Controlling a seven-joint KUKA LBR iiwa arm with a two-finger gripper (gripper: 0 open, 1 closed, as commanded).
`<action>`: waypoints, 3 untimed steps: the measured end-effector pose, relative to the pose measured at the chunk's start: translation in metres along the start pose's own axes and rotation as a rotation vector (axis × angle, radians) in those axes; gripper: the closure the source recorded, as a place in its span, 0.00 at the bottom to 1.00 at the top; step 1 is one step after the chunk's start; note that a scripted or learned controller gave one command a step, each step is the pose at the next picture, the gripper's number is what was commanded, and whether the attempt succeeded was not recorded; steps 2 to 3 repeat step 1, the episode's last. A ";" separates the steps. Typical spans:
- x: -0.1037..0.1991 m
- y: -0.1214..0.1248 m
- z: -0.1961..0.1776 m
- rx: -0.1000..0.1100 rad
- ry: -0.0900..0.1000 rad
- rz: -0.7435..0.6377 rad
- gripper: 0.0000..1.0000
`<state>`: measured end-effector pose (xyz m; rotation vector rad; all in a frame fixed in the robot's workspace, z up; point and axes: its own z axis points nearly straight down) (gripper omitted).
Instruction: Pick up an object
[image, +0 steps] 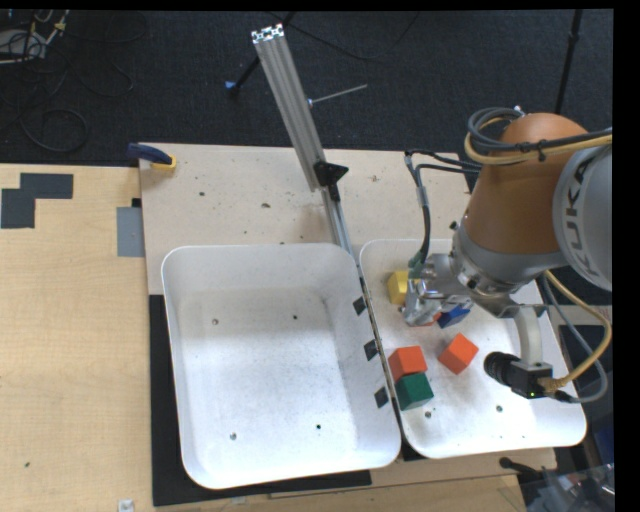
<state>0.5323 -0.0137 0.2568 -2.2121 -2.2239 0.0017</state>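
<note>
Blocks in the right bin (560, 425): yellow block (398, 287) and blue piece (453, 315) right beside the jaws; orange block (459, 353), red-orange block (407, 361) and green block (414, 389) nearer the camera, apart from them. Gripper (425, 303) lowered among the first two. Nothing seen lifted; pick judged still pending. Left bin (180, 270) adjoins, both on the table (70, 330).
</note>
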 end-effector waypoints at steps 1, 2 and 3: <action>0.061 -0.013 0.010 0.001 0.000 0.000 1.00; 0.061 -0.013 0.010 0.001 0.000 0.000 1.00; 0.061 -0.013 0.010 0.001 0.000 0.000 1.00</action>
